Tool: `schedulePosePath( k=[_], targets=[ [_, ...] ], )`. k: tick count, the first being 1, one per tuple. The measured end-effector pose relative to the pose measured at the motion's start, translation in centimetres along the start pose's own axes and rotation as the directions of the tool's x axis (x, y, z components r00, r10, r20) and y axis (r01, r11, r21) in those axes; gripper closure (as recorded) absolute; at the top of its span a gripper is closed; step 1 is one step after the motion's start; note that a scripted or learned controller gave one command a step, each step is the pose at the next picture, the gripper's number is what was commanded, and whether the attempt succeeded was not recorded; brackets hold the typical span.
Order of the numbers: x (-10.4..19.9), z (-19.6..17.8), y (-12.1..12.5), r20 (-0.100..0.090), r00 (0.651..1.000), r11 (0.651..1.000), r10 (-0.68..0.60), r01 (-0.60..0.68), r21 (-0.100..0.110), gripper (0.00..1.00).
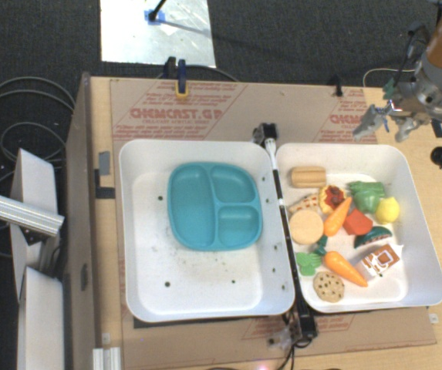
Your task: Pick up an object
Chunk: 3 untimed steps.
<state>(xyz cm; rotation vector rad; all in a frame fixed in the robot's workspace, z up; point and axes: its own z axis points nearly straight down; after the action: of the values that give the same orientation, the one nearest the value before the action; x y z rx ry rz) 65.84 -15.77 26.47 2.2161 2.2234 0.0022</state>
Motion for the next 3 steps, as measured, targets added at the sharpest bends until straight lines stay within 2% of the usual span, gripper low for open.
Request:
schedulePosePath(
  k=[1, 2, 3],
  targets=[
    [-2.6, 11.6, -1.6, -0.002, 1.0, 1.0, 0.004, -0.004, 0.011, 0.0],
    [-2.0, 16.0, -2.3, 0.003, 1.0, 1.0, -0.001, 0.001, -0.01, 0.0],
    [0.9, 17.0, -6.0, 0.008, 1.0, 1.0, 0.005, -0.004, -0.026, 0.0]
  ],
)
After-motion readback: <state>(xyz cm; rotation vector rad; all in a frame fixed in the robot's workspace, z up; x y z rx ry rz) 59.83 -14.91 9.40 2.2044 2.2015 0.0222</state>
